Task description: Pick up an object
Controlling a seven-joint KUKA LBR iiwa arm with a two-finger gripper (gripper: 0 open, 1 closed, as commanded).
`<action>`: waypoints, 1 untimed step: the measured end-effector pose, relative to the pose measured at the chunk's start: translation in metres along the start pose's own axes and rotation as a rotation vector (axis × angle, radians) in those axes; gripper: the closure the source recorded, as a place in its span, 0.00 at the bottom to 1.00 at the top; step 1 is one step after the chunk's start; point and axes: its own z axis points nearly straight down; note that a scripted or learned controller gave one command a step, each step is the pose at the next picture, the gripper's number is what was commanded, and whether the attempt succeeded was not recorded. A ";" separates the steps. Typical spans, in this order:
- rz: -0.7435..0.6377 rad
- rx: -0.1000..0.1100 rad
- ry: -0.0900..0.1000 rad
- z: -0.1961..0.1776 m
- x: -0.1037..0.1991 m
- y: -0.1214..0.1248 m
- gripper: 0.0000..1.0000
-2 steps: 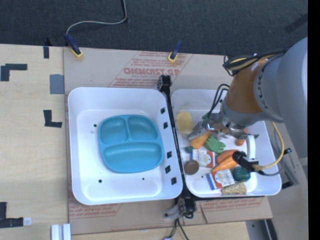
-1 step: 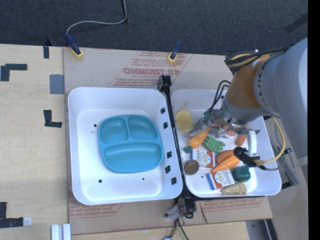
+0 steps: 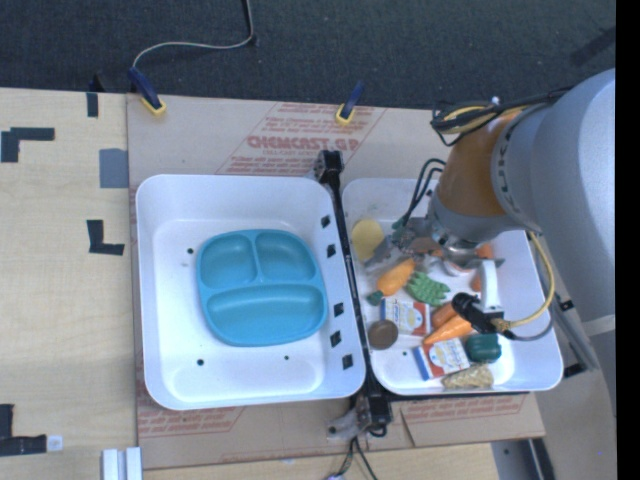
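The right bin (image 3: pixel 535 373) holds several small toy items: a yellow round piece (image 3: pixel 367 234), an orange carrot-like piece (image 3: pixel 394 277), a green leafy piece (image 3: pixel 428 289), a brown disc (image 3: pixel 383 335), a white carton (image 3: pixel 404 315), an orange wedge (image 3: pixel 449 328), a dark green block (image 3: pixel 483 347) and a tan crumbly piece (image 3: pixel 468 376). My gripper (image 3: pixel 415 243) is low in this bin, just above the carrot-like piece and right of the yellow piece. The grey arm with its orange band (image 3: pixel 480 173) hides the bin's back right part.
The left bin (image 3: pixel 170 203) contains a blue divided plate (image 3: pixel 263 285). A black divider (image 3: pixel 340 258) runs between the bins. Both bins rest on cardboard (image 3: pixel 240 138) clamped at the back with yellow clips (image 3: pixel 148 96). Cables loop beside the wrist (image 3: pixel 535 313).
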 end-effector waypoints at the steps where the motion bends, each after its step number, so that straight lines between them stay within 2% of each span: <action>1: 0.000 -0.002 0.000 0.000 -0.003 -0.019 0.00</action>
